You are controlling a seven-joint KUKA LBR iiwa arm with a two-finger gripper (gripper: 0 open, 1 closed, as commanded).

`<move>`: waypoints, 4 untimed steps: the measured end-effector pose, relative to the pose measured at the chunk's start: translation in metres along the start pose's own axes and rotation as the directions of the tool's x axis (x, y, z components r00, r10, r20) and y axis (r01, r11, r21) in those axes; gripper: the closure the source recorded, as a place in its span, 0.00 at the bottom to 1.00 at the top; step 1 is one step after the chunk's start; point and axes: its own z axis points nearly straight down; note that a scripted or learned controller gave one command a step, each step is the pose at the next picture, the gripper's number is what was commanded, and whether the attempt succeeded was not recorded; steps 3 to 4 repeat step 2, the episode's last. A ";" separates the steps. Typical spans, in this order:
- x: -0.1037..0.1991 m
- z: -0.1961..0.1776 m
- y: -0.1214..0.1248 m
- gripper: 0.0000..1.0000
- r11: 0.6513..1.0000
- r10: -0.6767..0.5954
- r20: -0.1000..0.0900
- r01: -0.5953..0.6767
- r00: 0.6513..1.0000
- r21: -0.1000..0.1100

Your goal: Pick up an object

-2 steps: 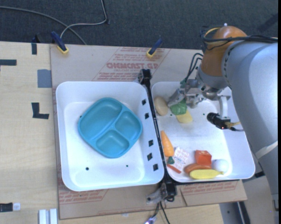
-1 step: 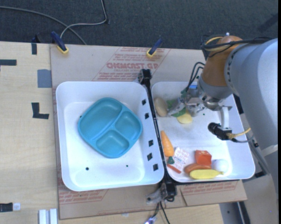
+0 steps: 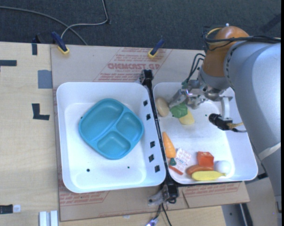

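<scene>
The right bin [image 3: 240,147] holds several small items. A green piece [image 3: 179,111] lies near its upper left, with a beige rounded item [image 3: 162,108] to its left and a pale yellow item [image 3: 187,119] just below it. My gripper [image 3: 190,96] hangs close above and slightly right of the green piece. An orange carrot [image 3: 169,145] lies along the bin's left wall. A white packet [image 3: 181,158], a red box [image 3: 205,158], a yellow banana [image 3: 207,175] and a white ball [image 3: 222,166] crowd the front.
The left bin [image 3: 71,173] holds a blue divided plate [image 3: 112,128]. A black clip rail [image 3: 152,126] runs between the bins. The arm [image 3: 255,79] covers the right bin's right side. A black fitting [image 3: 221,121] rests by the arm.
</scene>
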 end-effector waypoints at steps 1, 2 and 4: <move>0.003 -0.001 -0.028 0.00 1.000 0.002 0.001 -0.002 1.000 0.000; 0.003 -0.011 -0.027 1.00 1.000 0.001 0.002 -0.001 1.000 -0.002; 0.003 -0.011 -0.027 1.00 1.000 0.001 0.002 -0.001 1.000 -0.002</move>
